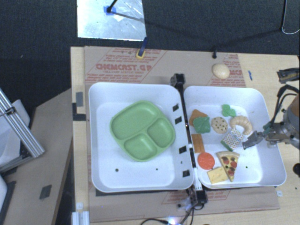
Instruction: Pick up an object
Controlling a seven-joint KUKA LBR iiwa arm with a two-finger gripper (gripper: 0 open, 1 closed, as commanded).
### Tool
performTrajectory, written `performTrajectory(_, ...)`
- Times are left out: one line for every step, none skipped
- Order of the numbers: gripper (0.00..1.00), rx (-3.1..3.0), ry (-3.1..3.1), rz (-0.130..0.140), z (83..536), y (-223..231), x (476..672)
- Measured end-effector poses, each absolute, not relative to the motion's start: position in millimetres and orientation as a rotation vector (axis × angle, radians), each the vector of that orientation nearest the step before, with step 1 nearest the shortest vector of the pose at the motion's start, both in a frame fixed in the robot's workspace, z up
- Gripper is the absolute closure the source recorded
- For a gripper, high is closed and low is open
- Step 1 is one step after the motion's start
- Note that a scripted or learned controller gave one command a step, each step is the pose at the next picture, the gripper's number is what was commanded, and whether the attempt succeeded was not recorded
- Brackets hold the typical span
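Observation:
The right bin (269,121) holds several toy foods. Among them are a croissant (241,123), a cookie (219,124), a green leafy piece (202,123), a small green piece (228,110) and a patterned square (232,138). Lower down lie a pizza slice (229,161), a cheese wedge (216,175), a red tomato slice (206,161) and an orange strip (198,143). My gripper (251,140) reaches in from the right, low over the bin. Its tip is just right of the patterned square and below the croissant. Nothing visibly sits in it.
The left bin (101,172) holds a green divided plate (142,130). A pale egg-shaped object (221,70) lies on the cardboard behind the right bin. The divider between the bins (186,135) carries black clips. A metal frame (18,130) stands at far left.

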State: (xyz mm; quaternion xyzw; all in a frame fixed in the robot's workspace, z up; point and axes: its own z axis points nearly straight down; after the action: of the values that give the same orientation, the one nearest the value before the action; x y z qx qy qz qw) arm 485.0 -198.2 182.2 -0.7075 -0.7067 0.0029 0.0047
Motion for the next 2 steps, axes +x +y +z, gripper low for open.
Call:
performTrajectory(0.0, -2.219, -2.226, 0.0, 188, -198, 488.3)
performTrajectory(0.0, -2.22, -2.223, 0.0, 147, -197, 487.8)
